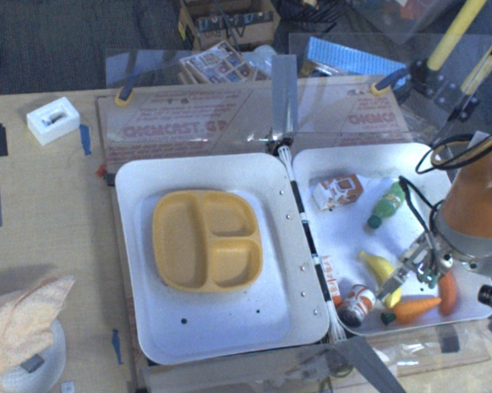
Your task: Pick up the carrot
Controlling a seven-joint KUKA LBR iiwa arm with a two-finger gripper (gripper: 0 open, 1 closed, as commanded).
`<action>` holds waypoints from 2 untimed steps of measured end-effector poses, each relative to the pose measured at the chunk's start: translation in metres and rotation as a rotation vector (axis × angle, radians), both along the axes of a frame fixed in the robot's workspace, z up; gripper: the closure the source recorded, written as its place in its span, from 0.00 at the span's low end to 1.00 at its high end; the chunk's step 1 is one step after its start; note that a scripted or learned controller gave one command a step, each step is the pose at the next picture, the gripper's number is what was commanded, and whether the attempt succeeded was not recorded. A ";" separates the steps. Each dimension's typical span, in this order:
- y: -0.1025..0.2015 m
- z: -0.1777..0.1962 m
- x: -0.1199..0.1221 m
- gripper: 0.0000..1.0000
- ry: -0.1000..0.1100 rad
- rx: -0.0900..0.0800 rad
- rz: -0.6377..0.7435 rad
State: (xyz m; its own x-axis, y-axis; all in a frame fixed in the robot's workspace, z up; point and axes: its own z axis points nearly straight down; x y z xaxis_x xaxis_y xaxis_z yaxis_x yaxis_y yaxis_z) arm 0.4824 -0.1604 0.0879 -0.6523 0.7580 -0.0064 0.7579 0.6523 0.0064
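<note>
While I reached in from the right, my gripper [409,270] hung low over the right bin [345,165]. Its two fingers stood a little apart, and nothing was between them. They pointed down toward the left, right above the yellow banana [376,265].

The carrot [415,309] lay flat on the bin floor, near the front edge. It was just below my gripper, and my fingers were not touching it. Its green end pointed left, next to the banana's tip. A second small orange piece [447,292] stood just to the right of the carrot, and I could not tell what it was.

A small can [356,302] with red and white on it lay in the front left corner of that bin, close to the banana. A green bottle [386,205] lay tilted farther back. A little brown and white carton [337,191] sat near the back left corner.

In the left bin [154,326] there was a yellow tray [205,239] with three parts. A pale cloth [22,315] lay on the bench, well apart on the left.
</note>
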 end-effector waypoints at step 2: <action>-0.017 0.009 -0.003 0.00 0.008 0.001 0.011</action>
